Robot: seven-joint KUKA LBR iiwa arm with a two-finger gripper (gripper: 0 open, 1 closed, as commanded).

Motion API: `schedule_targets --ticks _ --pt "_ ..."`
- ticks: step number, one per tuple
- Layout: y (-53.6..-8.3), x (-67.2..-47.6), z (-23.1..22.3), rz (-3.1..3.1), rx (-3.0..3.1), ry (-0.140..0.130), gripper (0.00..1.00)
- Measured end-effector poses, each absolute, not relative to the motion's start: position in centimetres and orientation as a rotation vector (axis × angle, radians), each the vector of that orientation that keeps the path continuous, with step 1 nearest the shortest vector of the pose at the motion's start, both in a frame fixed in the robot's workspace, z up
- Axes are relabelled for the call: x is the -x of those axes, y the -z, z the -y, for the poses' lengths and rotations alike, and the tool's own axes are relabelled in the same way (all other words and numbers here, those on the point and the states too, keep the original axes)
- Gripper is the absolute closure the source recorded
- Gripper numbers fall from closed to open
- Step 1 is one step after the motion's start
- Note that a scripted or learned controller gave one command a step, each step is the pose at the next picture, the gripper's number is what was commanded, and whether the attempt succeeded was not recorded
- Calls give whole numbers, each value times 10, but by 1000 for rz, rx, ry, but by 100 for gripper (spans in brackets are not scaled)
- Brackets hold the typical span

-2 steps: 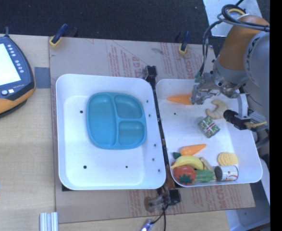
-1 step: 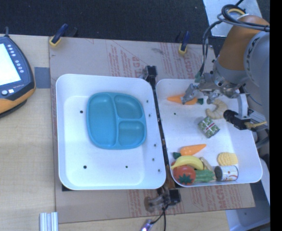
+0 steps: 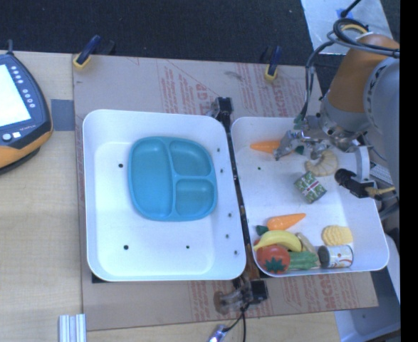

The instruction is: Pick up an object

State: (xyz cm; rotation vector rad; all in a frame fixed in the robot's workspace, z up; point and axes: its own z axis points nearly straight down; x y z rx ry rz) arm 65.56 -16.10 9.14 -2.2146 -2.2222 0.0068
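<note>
1. Risk: the claw [image 3: 299, 145] hangs over the far part of the right bin [image 3: 255, 191], with several small items crowded near it. A descent from here could, in my judgement, land between items and shut on nothing, or knock one away.
2. Risk: the orange carrot [image 3: 265, 147] lies close to the bin's far-left wall. A finger coming down on that side could strike the wall or pin the carrot against it.
3. Claw state: cannot tell whether it is open or closed; the metal parts at the wrist blur together, and no item is seen gripped.
4. Candidate positions: the orange carrot lies just beside the claw, towards the table's left edge. A pale biscuit-like piece [image 3: 322, 164] and a small green-and-white box [image 3: 310, 186] lie just nearward of the claw.
5. Remaining stock: a second carrot [image 3: 285, 221], a banana [image 3: 280, 240], a tomato [image 3: 273, 258] and a can [image 3: 337, 256] cluster at the bin's near edge, well apart from the claw.
6. The left bin [image 3: 102, 212] carries a blue divided plate [image 3: 171, 177].
</note>
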Motion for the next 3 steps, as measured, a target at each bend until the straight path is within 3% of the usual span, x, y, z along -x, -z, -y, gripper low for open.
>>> schedule_targets --ticks 1,2,3 --pt "-101 -654 162 2218 2209 -14 100" --pt "-101 -654 161 2219 2208 -14 0" --pt "-111 -654 162 2220 2207 -15 100"
